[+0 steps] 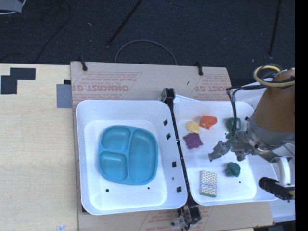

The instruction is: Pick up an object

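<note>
A dark carpet (144,23) crossed by thin cables (126,18) lies behind the pale wood worktop (33,153), where printed cardboard (144,83) lies flat.

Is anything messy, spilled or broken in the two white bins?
Nothing stands out. The blue plate lies flat in the left bin. The right bin holds small toys lying apart, not spilled: yellow, orange, purple, green and a patterned block.
</note>
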`<state>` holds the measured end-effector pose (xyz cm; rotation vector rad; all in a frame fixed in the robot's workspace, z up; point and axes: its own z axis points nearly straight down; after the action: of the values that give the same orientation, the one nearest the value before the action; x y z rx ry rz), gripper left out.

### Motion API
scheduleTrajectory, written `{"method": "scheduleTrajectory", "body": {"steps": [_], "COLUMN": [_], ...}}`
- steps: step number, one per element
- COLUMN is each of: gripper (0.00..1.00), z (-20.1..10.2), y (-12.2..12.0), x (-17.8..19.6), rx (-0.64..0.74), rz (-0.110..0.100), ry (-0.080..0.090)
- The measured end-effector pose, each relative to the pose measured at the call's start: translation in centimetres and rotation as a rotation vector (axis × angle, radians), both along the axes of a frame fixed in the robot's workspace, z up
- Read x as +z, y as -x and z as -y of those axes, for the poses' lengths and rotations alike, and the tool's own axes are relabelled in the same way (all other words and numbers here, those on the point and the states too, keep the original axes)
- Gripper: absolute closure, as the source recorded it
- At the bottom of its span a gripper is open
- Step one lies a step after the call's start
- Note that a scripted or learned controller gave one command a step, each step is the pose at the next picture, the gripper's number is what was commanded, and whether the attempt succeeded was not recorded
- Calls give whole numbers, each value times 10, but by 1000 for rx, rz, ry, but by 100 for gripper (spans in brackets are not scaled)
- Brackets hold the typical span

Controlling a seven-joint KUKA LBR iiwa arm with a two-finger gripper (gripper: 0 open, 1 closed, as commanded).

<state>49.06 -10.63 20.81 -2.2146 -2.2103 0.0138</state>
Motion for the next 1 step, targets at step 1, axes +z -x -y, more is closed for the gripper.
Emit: {"method": "scheduleTrajectory", "body": {"steps": [1], "gripper": [0], "z": [0], "y": [-2], "x": [5], "rx": [2], "rz": [11], "ry": [1]}}
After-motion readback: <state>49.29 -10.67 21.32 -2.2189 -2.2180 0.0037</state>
